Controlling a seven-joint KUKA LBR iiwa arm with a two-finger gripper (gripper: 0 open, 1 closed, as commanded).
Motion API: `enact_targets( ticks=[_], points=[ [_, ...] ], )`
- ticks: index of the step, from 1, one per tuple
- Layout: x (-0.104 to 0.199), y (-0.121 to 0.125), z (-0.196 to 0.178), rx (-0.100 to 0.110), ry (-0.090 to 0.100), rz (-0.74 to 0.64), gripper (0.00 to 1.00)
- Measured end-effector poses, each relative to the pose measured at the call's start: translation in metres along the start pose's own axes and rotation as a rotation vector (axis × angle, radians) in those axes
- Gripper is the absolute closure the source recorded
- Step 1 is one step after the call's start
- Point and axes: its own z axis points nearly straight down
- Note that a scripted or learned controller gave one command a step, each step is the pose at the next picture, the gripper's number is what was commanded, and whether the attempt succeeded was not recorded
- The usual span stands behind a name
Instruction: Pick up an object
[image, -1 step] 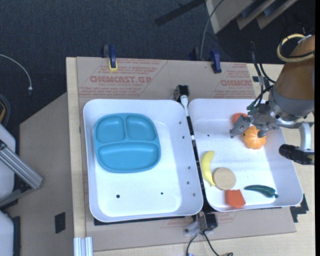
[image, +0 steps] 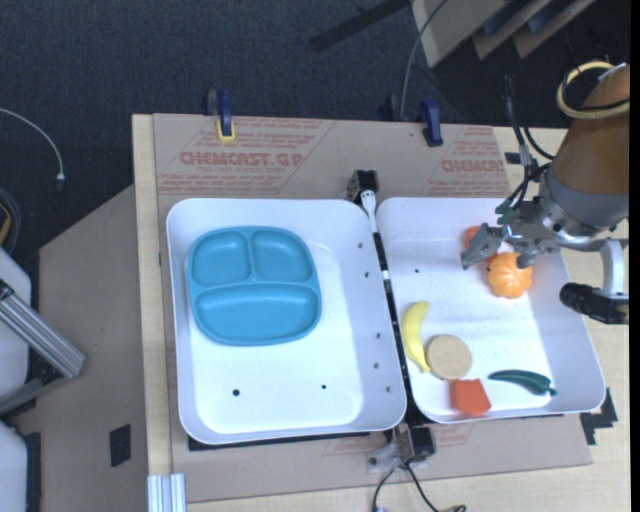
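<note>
I've got the arm in over the right bin (image: 570, 330), tool (image: 502, 243) low near the bin's far side. Finger state: I can't tell from this angle, the tips blur into the wrist hardware.

Nearest candidate is the orange fruit (image: 510, 277), sitting just below and beside the tool, touching or nearly touching it. I can't see it between any gripping surfaces, so I'm not calling it held. It looks to be resting on the bin floor. A small red-orange bit (image: 470, 236) peeks out just left of the tool; can't tell what it is.

Rest of the right bin, all well apart from the tool toward the near side: banana (image: 414, 334) by the left wall, tan round disc (image: 448, 355) touching it, red block (image: 470, 397) just below the disc, green pepper (image: 521, 380) to the right.

Left bin (image: 200, 400) holds a blue divided plate (image: 256, 285), untouched, far from the arm.

Progress call: approach looks done, tool is at an object. Grasp not confirmed, lift not started. Left to do: get a secure grip on the fruit, raise it off the bin.
</note>
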Motion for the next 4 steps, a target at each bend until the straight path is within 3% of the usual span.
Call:
enact_targets(
  ticks=[2,3,4],
  points=[
    [0.005,-0.002,0.087,0.006,0.001,0.001,0.0],
    [0.005,-0.002,0.11,0.004,0.001,0.001,0.0],
    [0.005,-0.001,0.098,0.0,0.0,0.001,1.0]
  ],
)
